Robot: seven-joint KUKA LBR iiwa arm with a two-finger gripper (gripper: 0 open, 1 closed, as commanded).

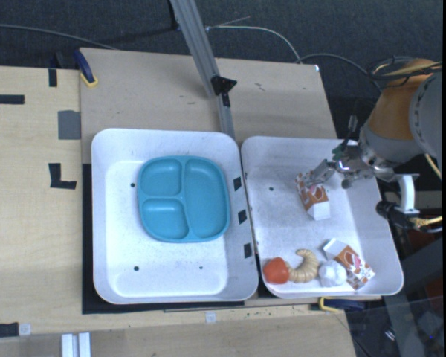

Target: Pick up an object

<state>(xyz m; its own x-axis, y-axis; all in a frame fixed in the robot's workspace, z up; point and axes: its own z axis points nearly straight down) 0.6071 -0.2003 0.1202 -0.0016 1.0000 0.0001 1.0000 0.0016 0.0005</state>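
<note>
Camera view shows the grey two-finger gripper (328, 171) low in the right white bin (279, 199), fingers open and just beside the small red-and-white carton (313, 197), so I think it is reaching and must next close on it.

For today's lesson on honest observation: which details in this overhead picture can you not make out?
- Gripper: finger state blurred, too small, beside the small carton.
- Carton print: too small to read.
- Pale object beside the croissant and tomato: too blurred to identify.
- Arm: cut off at the right.
</note>
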